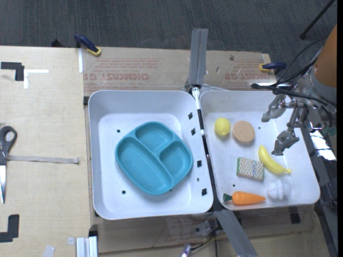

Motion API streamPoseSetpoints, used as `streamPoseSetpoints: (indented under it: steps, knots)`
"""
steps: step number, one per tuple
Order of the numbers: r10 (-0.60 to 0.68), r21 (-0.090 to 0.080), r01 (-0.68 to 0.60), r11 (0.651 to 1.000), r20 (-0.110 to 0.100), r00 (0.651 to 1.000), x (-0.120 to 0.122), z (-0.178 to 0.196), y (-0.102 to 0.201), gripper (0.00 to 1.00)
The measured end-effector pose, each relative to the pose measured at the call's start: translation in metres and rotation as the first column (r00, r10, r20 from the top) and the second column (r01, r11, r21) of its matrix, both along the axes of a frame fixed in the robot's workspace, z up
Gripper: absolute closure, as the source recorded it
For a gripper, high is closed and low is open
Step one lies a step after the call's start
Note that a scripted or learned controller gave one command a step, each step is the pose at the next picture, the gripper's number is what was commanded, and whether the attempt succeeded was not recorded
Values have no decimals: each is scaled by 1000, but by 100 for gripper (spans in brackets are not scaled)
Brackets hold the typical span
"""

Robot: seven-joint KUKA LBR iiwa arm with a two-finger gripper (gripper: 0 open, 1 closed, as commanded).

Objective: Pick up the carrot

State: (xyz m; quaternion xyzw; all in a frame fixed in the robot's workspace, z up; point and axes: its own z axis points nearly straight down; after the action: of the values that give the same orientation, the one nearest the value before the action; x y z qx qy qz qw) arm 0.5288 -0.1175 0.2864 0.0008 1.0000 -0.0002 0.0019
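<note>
Carrot (249, 198), orange with green stem end, lying sideways by right bin's (311, 199) near wall, claw (278, 130) open, empty.

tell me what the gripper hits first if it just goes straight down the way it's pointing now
Probably the banana: the gripper hangs just above its upper end. Depth is unclear from this slanted view. The carrot lies nearer the front wall, off that line.

One fixed camera high above the bench (43, 143), slanting down on both bins (102, 143).

We've got a wooden bench (43, 138) here, two white bins (99, 159) on it, scissors (5, 149) lying left of them.
</note>
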Motion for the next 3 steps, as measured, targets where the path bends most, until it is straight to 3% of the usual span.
streamPoseSetpoints:
  steps: [1,2,3]
  knots:
    - [-225,2,225,974,7,974,-38,-185,17,0]
    - [335,-15,-335,942,38,941,-37,-185,23,0]
    - [42,-3,-42,999,15,999,-32,-190,15,0]
